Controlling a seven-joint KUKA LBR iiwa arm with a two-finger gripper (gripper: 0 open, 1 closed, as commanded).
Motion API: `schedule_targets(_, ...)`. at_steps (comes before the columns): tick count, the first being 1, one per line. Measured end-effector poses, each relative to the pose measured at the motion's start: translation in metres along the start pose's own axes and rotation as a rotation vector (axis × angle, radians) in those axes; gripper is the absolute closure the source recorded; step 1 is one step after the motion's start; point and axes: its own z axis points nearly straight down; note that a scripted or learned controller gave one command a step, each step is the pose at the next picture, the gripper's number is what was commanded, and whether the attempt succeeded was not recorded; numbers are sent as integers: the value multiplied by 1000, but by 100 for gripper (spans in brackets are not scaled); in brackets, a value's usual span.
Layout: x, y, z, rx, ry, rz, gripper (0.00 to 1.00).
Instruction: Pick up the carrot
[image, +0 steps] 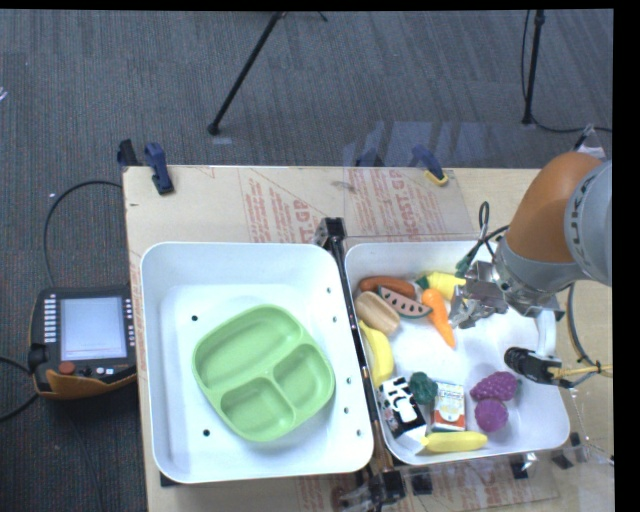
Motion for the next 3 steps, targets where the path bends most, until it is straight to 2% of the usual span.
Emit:
schedule_targets(1,49,-90,37,7,0,62,100)
schedule_targets(2,91,-102,-108,-12,1,253,100)
schedule_targets(3,31,-76,-13,7,-6,150,100)
